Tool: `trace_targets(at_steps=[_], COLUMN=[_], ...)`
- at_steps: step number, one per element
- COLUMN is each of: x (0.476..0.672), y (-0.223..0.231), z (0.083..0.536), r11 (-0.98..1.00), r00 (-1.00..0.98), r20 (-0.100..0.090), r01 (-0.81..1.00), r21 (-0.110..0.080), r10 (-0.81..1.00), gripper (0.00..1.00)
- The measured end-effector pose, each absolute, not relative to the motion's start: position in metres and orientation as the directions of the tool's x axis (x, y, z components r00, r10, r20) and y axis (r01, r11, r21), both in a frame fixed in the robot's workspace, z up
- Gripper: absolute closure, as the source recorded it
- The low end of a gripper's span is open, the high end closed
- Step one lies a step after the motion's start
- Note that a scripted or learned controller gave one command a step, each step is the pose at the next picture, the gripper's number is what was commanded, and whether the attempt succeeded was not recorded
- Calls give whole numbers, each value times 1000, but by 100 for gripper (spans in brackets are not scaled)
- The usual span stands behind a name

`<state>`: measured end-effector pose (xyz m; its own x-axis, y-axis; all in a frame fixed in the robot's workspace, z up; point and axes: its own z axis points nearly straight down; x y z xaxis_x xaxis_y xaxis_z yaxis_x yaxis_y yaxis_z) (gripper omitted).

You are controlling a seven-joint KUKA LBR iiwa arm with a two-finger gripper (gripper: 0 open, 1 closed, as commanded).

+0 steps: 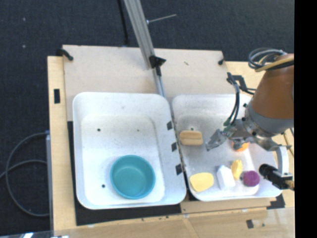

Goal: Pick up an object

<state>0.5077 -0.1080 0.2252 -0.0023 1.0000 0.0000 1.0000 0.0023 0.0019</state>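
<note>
gripper (214, 142) over right bin (198, 108), beside tan block (190, 137)

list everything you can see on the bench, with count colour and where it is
bins: 2, white, side by side on the bench
bowl: 1, teal, near corner of the left bin
block: 1, tan, left side of the right bin, by the divide
flat yellow piece: 1, pale yellow, near edge of the right bin
white piece: 1, white, right bin, right of the flat yellow piece
small yellow piece: 1, yellow, right bin, beside the white piece
ball: 1, purple, right bin, near right corner
orange piece: 1, orange, right bin, partly hidden under the arm
pole: 1, grey metal, rising from behind the bins
arm: 1, grey with orange band, over the right bin
claw: 1, grey, low over the right bin, right of the block
</note>
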Motion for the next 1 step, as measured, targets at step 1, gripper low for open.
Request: trace_targets(at_steps=[1], x=[508], y=[-108], z=[225], r11=[0], r00=[0], r20=[0], r01=[1000], r21=[3], r10=[1000], gripper=[0])
